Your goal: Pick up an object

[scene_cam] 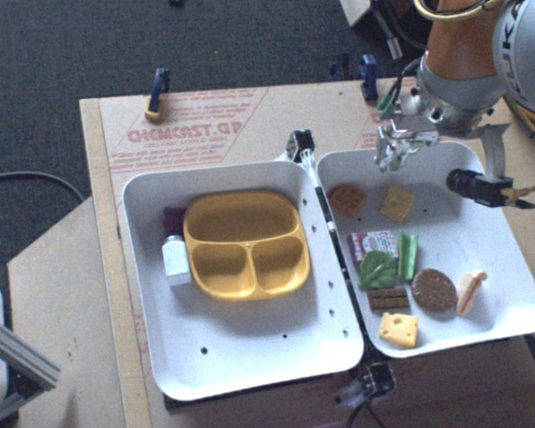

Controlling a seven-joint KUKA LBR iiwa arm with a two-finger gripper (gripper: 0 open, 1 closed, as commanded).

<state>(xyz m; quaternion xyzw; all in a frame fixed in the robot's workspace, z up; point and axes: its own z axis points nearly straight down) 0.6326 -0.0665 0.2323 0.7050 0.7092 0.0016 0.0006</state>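
My gripper (pixel 392 152) hangs over the back of the right bin (pixel 495 233), above and slightly behind a square cracker (pixel 397 203). Nothing shows between its fingers. A round brown cookie (pixel 347 199) lies left of the cracker. Further forward lie a pink-and-white packet (pixel 371 243), green bean pods (pixel 390 262), a chocolate bar (pixel 389 299), a dark round patty (pixel 434 289), a cheese wedge (pixel 398 329) and a pale stick-shaped piece (pixel 469 292).
The left bin (pixel 157 341) holds a yellow divided tray (pixel 247 244), a small white bottle (pixel 176 260) and a dark purple item (pixel 174 217). A black cylinder (pixel 477 188) juts over the right bin's right side. Clamps sit along the board's back edge.
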